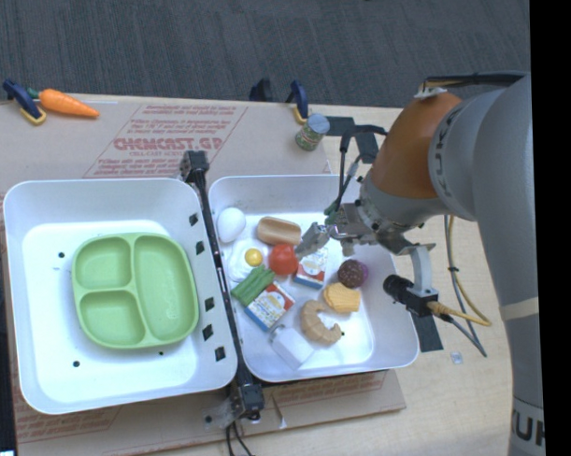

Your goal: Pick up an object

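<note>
Pick not yet made: the gripper [316,242], whose finger state cannot be told, is poised among food items in the right bin [388,345], at 3 o'clock of the tomato [283,260], nothing seen held.

The arm [490,196] is built from thick rounded links in smooth light grey. 1 broad orange band [409,153] wraps the link above the wrist. Below the band sits a darker grey wrist housing [397,218] of metal parts. The gripper [316,238] is pale grey metal with thin fingers. A black bracket [357,140] stands along the wrist. A black fitting [405,293] and a flat grey plate [424,306] project from the housing. Thin black cables [345,178] and yellowish cables [461,300] run beside the wrist. Part of a dark letter marking [526,434] shows low on the grey link.
</note>
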